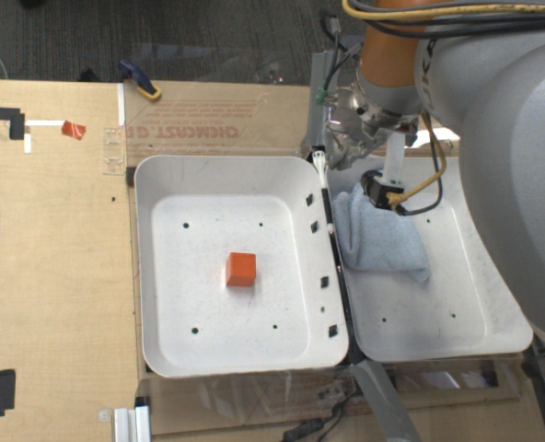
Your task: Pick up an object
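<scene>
Gripper (344,150) over far-left corner of right bin (475,330); open or closed, cannot tell. Pale blue cloth (383,242) just beside it: likely soft, light; pinch raised fold. Orange cube (241,270) in left bin (162,320).

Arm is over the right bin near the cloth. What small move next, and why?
Probably lower the gripper straight onto the blue cloth. It hangs by the cloth's upper end in the right bin, whereas the orange block sits away in the left bin.

floor (208,17): dk grey carpet | bench (42,247): tan wood | cardboard sheet (208,118)
</scene>
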### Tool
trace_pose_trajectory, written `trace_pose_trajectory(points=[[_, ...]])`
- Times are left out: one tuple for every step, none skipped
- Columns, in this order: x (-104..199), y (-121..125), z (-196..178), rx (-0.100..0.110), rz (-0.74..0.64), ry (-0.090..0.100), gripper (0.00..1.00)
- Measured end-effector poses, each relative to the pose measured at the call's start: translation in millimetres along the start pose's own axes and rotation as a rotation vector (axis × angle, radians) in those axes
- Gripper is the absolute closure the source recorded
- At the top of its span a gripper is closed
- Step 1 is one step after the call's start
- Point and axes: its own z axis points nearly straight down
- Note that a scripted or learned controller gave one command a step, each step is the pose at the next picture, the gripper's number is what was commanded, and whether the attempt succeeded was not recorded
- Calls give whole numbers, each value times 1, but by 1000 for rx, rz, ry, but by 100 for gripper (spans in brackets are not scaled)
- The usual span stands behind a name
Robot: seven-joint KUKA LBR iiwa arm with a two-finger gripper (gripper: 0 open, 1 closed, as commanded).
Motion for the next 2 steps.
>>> trace_pose_trajectory(points=[[14,-9,27,2,20,0,100],[-10,-23,-55,1,227,0,100]])
